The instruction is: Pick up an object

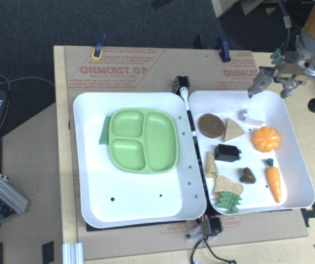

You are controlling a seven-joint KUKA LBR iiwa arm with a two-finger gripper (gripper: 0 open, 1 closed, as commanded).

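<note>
Gripper: the grey two-finger gripper (271, 88) hangs spread, holding nothing, above the right white bin's (298, 164) far rim.
Objects: small orange plastic pumpkin (266, 139), orange carrot (274, 183), round brown cookie (211, 125), all in that bin.

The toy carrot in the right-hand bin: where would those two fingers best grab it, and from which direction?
Probably across the thick orange part just below its green top, coming straight down. The carrot lies flat, lengthwise along the bin's right wall, tapering to a thin tip at the near end, so the upper body gives more to pinch. The fingers should close across its width, which looks tight on the wall side. The gripper hangs open above the far edge.
</note>
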